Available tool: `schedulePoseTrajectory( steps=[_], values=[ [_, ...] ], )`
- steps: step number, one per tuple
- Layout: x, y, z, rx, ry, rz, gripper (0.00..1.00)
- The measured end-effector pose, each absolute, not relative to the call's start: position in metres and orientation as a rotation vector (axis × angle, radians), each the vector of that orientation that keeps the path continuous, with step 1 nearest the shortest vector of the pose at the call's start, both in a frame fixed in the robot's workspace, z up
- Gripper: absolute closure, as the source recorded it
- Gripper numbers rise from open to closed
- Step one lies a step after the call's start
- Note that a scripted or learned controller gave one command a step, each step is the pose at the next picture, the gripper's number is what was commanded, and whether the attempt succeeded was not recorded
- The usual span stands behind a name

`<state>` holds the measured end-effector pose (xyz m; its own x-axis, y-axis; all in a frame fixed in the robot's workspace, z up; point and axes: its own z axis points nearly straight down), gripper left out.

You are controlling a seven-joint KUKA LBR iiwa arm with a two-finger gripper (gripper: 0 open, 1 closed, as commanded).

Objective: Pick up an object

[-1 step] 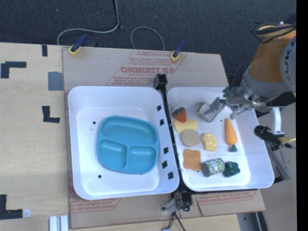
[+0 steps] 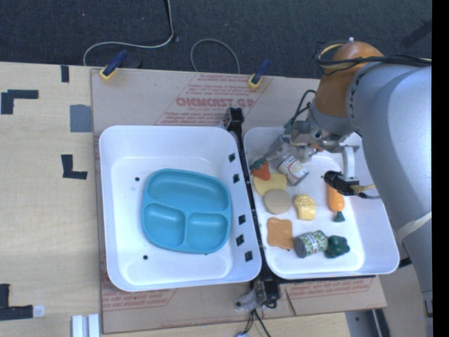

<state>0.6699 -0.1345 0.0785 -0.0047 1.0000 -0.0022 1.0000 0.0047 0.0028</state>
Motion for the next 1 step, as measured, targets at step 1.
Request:
schedulePoseTrajectory(
  steps=[1],
  values=[
    [0.632,-0.1066,0.0866,2.217,2.22,0.0,0.0]
  ],
)
